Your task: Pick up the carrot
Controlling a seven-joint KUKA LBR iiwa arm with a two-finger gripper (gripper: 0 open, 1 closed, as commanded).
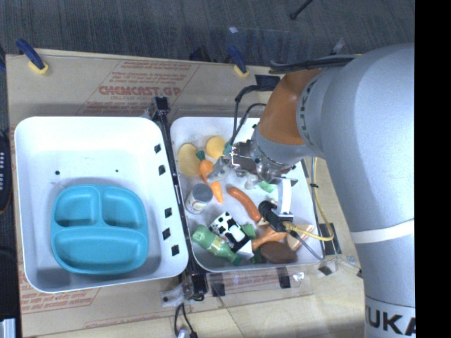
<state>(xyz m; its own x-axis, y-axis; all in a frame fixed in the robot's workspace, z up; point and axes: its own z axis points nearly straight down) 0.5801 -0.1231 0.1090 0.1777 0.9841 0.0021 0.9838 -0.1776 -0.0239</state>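
**Left open, right packed**

The left bin (84, 153) has bare floor beyond the blue plate (99, 231). In the right bin (204, 124), toys (229, 227) crowd the left, middle and near side. The arm (366, 139) and gripper (266, 173) cover its far right.

Gripper (262, 176) low over right bin (201, 129); carrot (206, 170) just left of it, apart; blue plate (99, 231) far left.

The carrot (211, 179) is lying flat in the right bin (204, 127), toward its left side. Small and orange with a green top, it is pointing that green end at the far wall, its tapered tip slanting nearer and slightly rightward.
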